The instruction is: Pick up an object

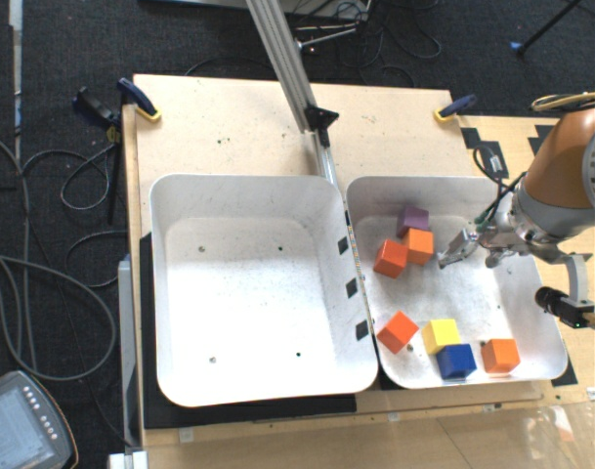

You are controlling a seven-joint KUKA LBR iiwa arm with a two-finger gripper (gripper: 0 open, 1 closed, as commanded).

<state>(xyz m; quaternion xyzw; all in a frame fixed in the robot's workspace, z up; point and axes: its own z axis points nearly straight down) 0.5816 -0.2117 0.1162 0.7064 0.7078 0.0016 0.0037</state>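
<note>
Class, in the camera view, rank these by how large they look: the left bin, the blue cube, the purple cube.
1. left bin
2. blue cube and purple cube: too alike to rank; the purple one is partly hidden.

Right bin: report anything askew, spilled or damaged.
Nothing stands out. The blocks lie loose inside the right bin: a purple block touching two orange ones, and a yellow block against a blue block. None spilled.

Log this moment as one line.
pincer over right bin | beside orange block | nothing visibly held | left bin
</note>
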